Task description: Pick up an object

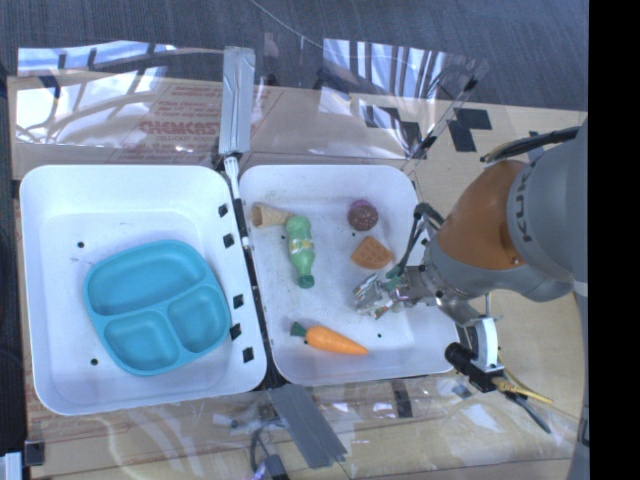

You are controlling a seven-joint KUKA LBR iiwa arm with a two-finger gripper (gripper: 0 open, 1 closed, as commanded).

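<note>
Gripper (372, 296) sits low in right bin (330, 183), fingers' state can't tell. Nearest obj: orange wedge (372, 254) just above; carrot (334, 340) w/ green top below-left.

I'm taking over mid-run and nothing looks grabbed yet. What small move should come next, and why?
Probably a short shift toward the orange wedge, then a descent. The tool sits low in the right bin over bare floor just below that wedge, with nothing visibly held. The carrot and green bottle lie farther off, so the wedge looks the nearest target.
</note>
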